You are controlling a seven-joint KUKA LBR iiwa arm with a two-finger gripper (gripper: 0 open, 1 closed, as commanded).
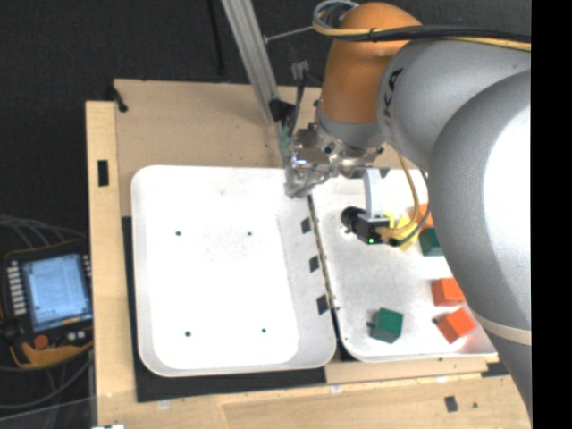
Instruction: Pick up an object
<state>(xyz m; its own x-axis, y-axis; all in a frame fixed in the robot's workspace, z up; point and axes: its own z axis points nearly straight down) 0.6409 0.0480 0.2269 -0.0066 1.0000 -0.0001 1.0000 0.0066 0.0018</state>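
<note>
The gripper (300, 180) hangs over the top end of the seam between the two bins, at the far corner of the left bin (223, 275). Whether it is wide, narrow or holding anything cannot be told from here. The things to pick up all lie in the right bin (407, 354), well apart from the gripper: a green block (386, 324) near the front rim, and two orange blocks (446, 290) (454, 325) close together beside the arm. Another green piece (431, 242) is half hidden under the big grey arm (465, 123), which covers that bin's right side. A slanted metal rail (247, 47) rises just behind the gripper, and a handheld screen (54, 291) sits off the bench (179, 123) to the left.
</note>
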